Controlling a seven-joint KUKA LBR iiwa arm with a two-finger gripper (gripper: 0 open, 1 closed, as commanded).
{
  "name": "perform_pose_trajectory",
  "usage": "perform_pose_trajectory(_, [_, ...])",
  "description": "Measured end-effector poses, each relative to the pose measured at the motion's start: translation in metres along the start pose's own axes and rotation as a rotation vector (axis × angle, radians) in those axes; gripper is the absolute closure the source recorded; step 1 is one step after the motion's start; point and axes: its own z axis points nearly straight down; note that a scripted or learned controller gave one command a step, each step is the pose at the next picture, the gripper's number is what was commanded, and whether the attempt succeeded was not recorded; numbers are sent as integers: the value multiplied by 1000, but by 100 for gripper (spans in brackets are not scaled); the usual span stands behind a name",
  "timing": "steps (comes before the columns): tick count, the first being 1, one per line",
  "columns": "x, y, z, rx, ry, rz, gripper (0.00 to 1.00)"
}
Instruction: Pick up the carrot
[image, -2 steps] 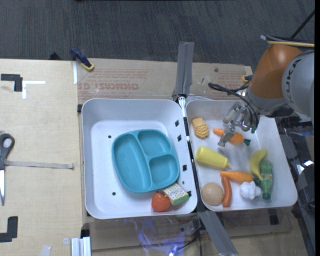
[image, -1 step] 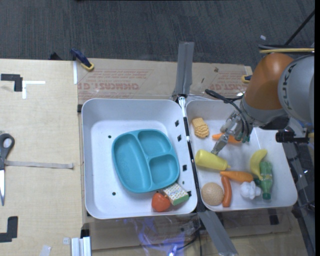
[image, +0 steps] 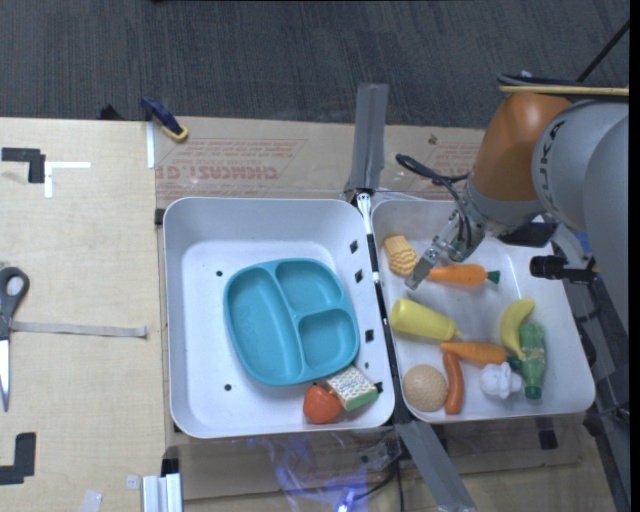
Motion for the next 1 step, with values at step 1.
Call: perform_pose_trajectory(1, [21, -29, 1, 2, 3, 175, 0])
